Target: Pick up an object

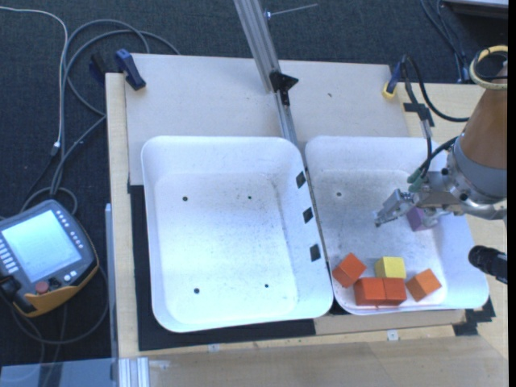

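Left bin [161, 168]: nothing to pick. Right bin [355, 147]: orange block [348, 269], red block [380, 291], yellow block [390, 267] and another orange block [424, 284] are packed along the near wall. Gripper [393, 209] is hung low mid-bin; claw state cannot be told. Purple block [417, 218] is seen just beside it, partly hidden. Risk: purple block gets nudged aside, not gripped; a descent on the cluster could jam between touching blocks.

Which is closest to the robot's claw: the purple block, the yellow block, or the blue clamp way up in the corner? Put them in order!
Measured from the gripper in the right bin:
1. Purple block, right beside it.
2. Yellow block, lower down, near the bin's front edge.
3. Blue clamp, far off at the board's top left corner.
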Controlling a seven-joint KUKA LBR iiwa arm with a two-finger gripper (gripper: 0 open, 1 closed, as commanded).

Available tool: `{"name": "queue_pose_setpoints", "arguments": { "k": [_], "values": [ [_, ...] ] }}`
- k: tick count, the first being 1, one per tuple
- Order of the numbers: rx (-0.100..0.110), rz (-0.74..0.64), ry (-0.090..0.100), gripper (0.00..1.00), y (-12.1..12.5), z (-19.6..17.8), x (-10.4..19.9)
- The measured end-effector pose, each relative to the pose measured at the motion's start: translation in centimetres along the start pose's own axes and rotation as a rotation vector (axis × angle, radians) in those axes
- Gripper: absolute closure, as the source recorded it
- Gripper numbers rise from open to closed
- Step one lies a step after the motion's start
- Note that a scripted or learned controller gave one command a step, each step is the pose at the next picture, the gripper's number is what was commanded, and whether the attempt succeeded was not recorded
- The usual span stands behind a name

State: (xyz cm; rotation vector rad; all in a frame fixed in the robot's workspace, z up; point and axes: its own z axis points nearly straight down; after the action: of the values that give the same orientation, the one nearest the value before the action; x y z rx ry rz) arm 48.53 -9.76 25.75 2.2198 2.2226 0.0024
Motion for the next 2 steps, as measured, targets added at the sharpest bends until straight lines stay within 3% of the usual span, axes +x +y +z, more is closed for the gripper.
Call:
{"name": "queue_pose_setpoints", "arguments": {
  "k": [1,2],
  "values": [
    [0.010,0.007,0.000,0.00,0.0,8.0,-6.3],
    [0.000,0.000,-0.003,0.00,6.9,16.2,-9.5]
  ]
}}
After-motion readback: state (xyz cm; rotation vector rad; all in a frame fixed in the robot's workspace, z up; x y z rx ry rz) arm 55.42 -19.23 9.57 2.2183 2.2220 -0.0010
